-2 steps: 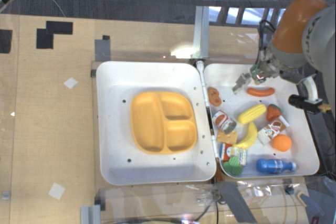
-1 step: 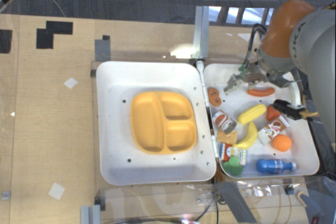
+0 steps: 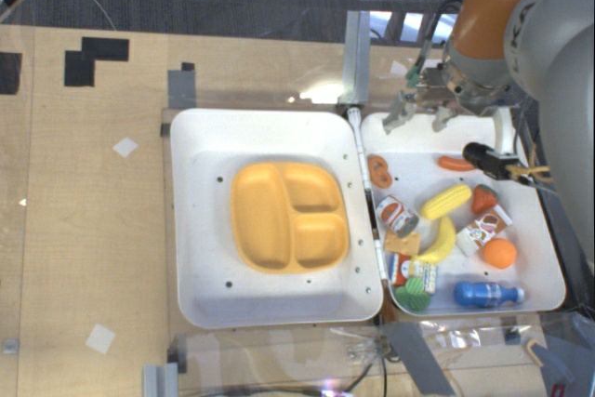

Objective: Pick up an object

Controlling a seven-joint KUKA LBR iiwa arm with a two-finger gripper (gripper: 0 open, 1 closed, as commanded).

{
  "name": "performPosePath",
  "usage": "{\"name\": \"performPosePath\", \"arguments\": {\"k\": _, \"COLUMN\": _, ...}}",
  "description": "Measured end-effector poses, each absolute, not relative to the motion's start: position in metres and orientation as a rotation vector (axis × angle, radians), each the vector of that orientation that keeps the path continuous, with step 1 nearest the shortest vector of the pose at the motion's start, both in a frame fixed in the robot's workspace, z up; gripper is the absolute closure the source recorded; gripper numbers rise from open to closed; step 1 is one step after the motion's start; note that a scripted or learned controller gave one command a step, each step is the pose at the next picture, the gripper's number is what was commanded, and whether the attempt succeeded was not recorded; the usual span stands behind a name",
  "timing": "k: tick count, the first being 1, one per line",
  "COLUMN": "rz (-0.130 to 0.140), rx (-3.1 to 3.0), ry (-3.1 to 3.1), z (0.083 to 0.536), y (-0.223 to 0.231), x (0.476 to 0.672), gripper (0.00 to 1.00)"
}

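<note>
My gripper (image 3: 418, 114) hangs over the far edge of the right bin (image 3: 550, 274), open, with nothing between its fingers. Just in front of it lie a red sausage (image 3: 455, 164) and a round reddish slice (image 3: 378, 169). Farther toward the front of the bin are an ear of corn (image 3: 444, 200), a banana (image 3: 441, 243), a strawberry (image 3: 483, 198), an orange (image 3: 500, 253), a small white carton (image 3: 482, 230), a can (image 3: 398, 217), a blue bottle (image 3: 488, 295) and a green item (image 3: 416, 296). None of them touches the gripper.
The left bin (image 3: 200, 200) holds a yellow divided tray (image 3: 288, 217) in its middle. A raised divider (image 3: 364, 191) separates the two bins. A metal post (image 3: 357, 56) stands behind their junction, to the left of the gripper.
</note>
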State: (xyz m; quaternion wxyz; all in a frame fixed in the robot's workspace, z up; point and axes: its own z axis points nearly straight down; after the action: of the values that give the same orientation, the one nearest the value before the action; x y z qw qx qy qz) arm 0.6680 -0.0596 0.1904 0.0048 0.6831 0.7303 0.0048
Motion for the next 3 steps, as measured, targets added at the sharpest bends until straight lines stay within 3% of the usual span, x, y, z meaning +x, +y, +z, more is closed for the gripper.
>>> {"name": "performPosePath", "arguments": {"k": 1, "rz": 0.000, "rx": 2.149, "ry": 2.284, "z": 0.161, "y": -0.140, "x": 0.669, "gripper": 0.00}}
{"name": "performPosePath", "arguments": {"k": 2, "rz": 0.001, "rx": 2.069, "ry": 2.366, "z": 0.096, "y": -0.105, "x": 0.636, "gripper": 0.00}}
{"name": "performPosePath", "arguments": {"k": 3, "rz": 0.007, "rx": 2.037, "ry": 2.384, "z": 0.087, "y": -0.115, "x": 0.671, "gripper": 0.00}}
